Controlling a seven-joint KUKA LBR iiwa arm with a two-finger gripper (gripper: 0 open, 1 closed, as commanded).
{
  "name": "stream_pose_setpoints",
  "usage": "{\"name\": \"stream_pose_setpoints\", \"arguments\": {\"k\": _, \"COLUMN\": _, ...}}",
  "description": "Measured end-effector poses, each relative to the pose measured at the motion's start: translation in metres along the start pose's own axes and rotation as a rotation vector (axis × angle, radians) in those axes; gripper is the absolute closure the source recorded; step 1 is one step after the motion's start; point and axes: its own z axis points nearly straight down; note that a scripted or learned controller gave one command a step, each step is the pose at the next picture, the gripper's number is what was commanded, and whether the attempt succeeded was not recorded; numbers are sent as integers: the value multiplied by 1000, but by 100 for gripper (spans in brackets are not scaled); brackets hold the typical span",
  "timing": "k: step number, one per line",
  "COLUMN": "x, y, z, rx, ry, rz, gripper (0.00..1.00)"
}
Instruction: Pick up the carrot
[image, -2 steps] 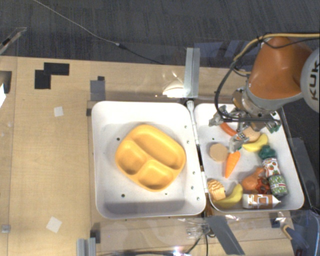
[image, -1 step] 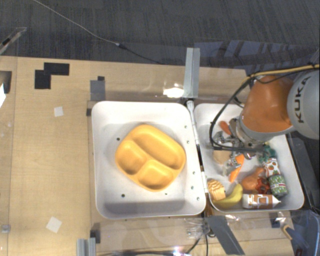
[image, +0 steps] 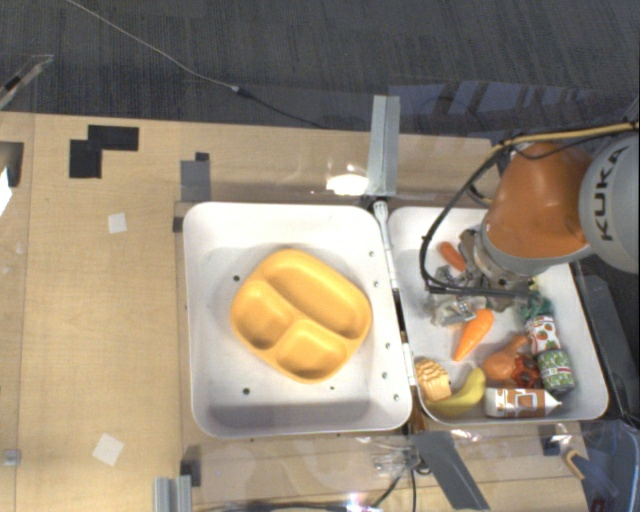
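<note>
Camera view is showing the gripper (image: 462, 306) hovering in the right bin (image: 592, 400), grip state impossible to tell; the carrot (image: 472, 334) is lying just below it, tip pointing down-left.

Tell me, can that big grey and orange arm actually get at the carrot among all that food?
Probably yes. The gripper hangs right over the carrot's upper end in the right bin, and nothing lies on top of it. The banana and other food sit close below, though.

plate (image: 300, 313) in left bin (image: 210, 400), carrot (image: 472, 333) in right bin (image: 590, 400)
</note>
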Motion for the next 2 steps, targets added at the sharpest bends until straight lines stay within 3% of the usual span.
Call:
{"name": "stream_pose_setpoints", "arguments": {"k": 1, "x": 72, "y": -9, "z": -5, "rx": -6, "ry": 14, "rz": -336, "gripper": 100}}
{"name": "stream_pose_setpoints", "arguments": {"k": 2, "x": 17, "y": 25, "z": -82, "rx": -3, "ry": 8, "rz": -23, "gripper": 100}}
